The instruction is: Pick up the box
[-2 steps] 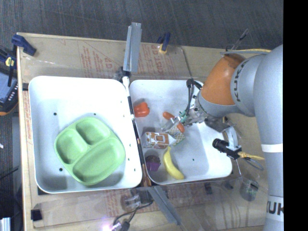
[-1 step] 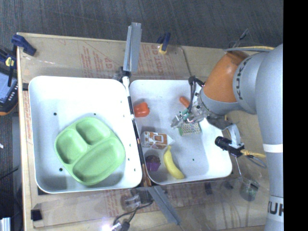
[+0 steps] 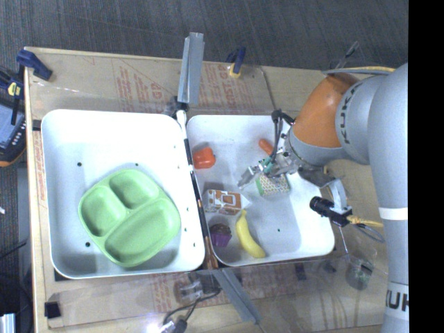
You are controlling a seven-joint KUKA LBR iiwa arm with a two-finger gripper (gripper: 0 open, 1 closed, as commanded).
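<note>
Reaching in from the right, the grey arm (image 3: 378, 127) with its orange band hangs over the right bin (image 3: 305, 238), and the gripper (image 3: 267, 172) sits low above a small pale object with a dotted green face (image 3: 272, 184) near the middle of that bin. Whether the jaws are spread or closed cannot be made out.

Close to the right bin's left wall lies the box (image 3: 223, 200), small, white and orange, flat on the floor and apart from the gripper. Toward the near left corner sit a purple piece (image 3: 220, 235) and a yellow banana (image 3: 248, 235), just beside each other. An orange-red piece (image 3: 204, 157) rests near the far left corner; a small orange bit (image 3: 266, 146) lies by the far wall.

A green divided plate (image 3: 130, 216) occupies the left bin (image 3: 62, 137). Both bins rest on a plywood bench (image 3: 104, 82) with blue clamps (image 3: 236, 61) at its far edge, over dark carpet (image 3: 208, 5).
</note>
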